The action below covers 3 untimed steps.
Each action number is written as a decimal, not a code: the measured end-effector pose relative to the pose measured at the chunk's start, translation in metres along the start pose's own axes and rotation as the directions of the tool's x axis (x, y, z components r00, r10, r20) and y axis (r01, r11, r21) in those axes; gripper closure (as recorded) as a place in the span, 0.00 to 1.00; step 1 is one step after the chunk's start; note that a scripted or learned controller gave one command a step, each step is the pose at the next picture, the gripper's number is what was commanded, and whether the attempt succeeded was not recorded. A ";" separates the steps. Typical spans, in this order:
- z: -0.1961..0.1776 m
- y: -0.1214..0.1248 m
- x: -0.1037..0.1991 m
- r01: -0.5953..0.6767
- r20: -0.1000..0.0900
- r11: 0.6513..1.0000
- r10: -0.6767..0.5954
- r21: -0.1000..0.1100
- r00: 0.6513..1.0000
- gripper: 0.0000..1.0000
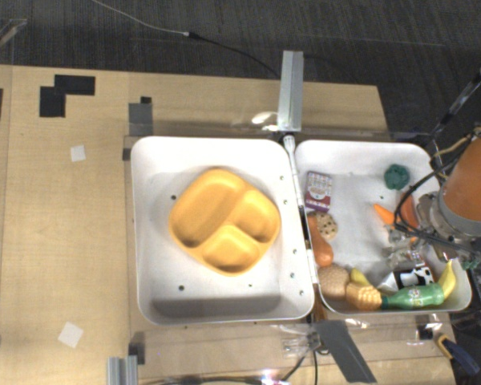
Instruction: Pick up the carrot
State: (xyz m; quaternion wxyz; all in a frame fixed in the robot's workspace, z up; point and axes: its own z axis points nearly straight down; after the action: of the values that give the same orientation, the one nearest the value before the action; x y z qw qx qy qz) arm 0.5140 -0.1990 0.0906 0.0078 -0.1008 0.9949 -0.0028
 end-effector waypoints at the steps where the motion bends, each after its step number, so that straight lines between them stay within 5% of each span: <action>1: 0.004 -0.024 -0.099 -0.167 -0.003 0.986 0.167 -0.004 0.986 1.00; 2: 0.004 -0.025 -0.098 -0.169 -0.004 0.986 0.169 -0.003 0.986 0.00; 3: 0.002 0.013 -0.061 -0.182 -0.004 0.983 0.182 -0.003 0.983 0.00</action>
State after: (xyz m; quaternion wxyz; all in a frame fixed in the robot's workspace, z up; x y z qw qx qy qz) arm 0.5713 -0.1744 0.0893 0.0059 -0.0097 0.9999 -0.0006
